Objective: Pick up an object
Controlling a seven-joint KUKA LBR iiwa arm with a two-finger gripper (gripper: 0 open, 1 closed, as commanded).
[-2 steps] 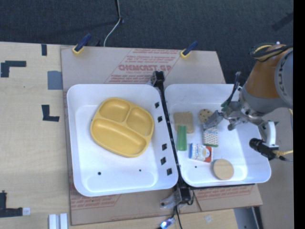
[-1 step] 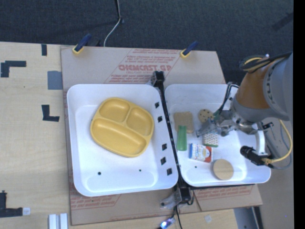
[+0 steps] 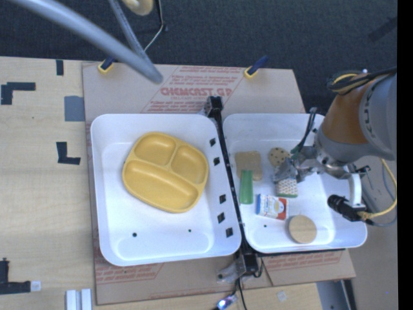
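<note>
Gripper (image 3: 288, 171) just above dotted block (image 3: 287, 187), right of green bar (image 3: 246, 186); finger state unclear.

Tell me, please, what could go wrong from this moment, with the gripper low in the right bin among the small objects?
1. The gripper sits over a small patterned object; a blue and white packet and a round wooden disc lie close by, so it may nudge them.
2. The green stick and the tan block touch each other, so grabbing one could drag the other.
3. Work happens near the right bin wall, which may block the fingers.
</note>
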